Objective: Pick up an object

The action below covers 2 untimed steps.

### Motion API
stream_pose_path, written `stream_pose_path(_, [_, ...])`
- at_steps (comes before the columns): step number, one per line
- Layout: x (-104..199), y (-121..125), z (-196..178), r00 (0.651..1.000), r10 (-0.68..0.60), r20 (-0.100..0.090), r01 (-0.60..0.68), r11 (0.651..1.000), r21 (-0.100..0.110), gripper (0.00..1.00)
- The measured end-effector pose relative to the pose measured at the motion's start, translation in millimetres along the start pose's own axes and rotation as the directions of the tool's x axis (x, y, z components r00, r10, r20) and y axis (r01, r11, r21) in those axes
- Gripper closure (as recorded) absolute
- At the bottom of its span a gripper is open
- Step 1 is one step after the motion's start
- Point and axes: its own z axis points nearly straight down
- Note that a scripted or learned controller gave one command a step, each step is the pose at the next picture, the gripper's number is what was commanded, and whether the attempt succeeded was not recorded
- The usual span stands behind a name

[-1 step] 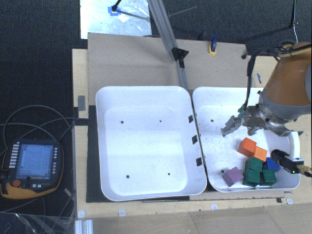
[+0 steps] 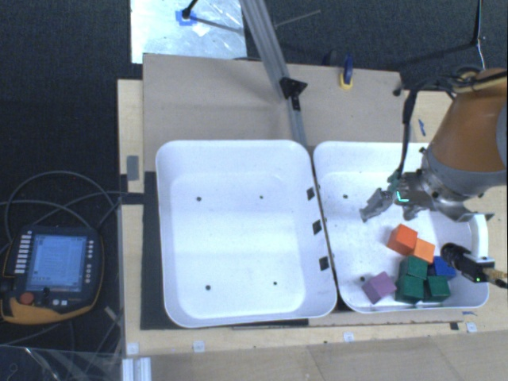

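Observation:
The right bin point(image 2: 349, 173) holds a cluster of small blocks in its near right corner: an orange block point(image 2: 403, 238), a paler orange one point(image 2: 425, 250), a blue one point(image 2: 444, 268), several green blocks point(image 2: 413, 279) and a purple block point(image 2: 379, 286). My gripper point(image 2: 389, 205) hangs over the middle of this bin, just up and left of the orange block. One grey finger point(image 2: 373, 208) sticks out to the left. The gripper looks open, with nothing between its fingers. The arm's orange band point(image 2: 475, 129) is above it at the right.
The left bin point(image 2: 171, 213) sits beside the right one, and the two rims meet at the centre. A slanted metal pole point(image 2: 270, 46) ends near the bins' far edge. A teach pendant point(image 2: 51, 272) with cables lies off the bench at the left.

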Motion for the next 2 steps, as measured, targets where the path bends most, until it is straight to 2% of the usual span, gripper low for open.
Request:
stream_pose_path(1, [1.1,5.2,43.2,1.000,0.001,0.000,-0.001,1.000,0.005,0.00])
stream_pose_path(2, [-2.6,-4.2,99.8,1.000,0.002,0.000,-0.002,1.000,0.007,0.00])
